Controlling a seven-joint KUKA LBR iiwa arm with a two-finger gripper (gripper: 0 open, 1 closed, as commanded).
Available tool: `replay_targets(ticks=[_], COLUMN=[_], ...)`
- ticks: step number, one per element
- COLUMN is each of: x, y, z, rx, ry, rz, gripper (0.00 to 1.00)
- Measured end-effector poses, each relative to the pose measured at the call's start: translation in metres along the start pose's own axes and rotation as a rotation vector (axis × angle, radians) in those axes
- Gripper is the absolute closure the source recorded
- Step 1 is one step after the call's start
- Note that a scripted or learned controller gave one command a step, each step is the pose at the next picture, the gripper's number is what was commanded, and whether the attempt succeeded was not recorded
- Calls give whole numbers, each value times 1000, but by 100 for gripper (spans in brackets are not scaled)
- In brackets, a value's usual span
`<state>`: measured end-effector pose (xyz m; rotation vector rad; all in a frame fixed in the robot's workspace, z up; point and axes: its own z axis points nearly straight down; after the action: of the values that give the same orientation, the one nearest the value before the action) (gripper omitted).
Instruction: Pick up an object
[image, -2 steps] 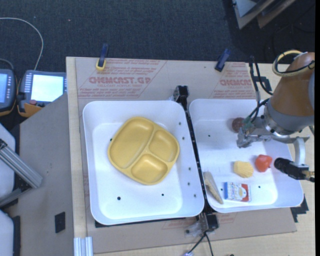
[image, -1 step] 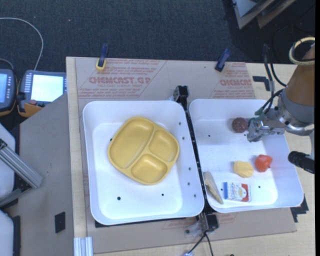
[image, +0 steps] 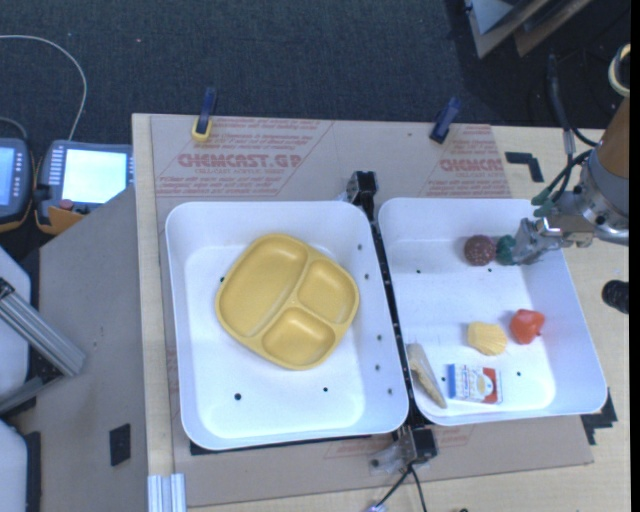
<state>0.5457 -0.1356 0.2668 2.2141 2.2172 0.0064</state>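
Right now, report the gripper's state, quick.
Gripper: low in the right white bin, beside the dark reddish-brown round object; open or closed cannot be told.

— Any lettering down there?

— Yes, red print on the brown protective sheet (image: 300, 150) that lies on the bench beyond my bins. Along its far edge, behind the left bin (image: 190, 300), I read "CHEMCAST G.P".

— And behind the right bin (image: 580, 340)?

— The same red print again, at a slant near the far right corner, too broken up for me to read.

— The small white packet (image: 471, 383)?

— Blue and red marks on it, at the right bin's near edge, too small to read.
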Motion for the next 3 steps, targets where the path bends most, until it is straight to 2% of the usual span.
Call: replay_targets(ticks=[2, 3], x=[120, 174], y=[14, 24], z=[4, 25], rx=[8, 13], ry=[4, 5], rz=[-5, -5], gripper=[100, 100])
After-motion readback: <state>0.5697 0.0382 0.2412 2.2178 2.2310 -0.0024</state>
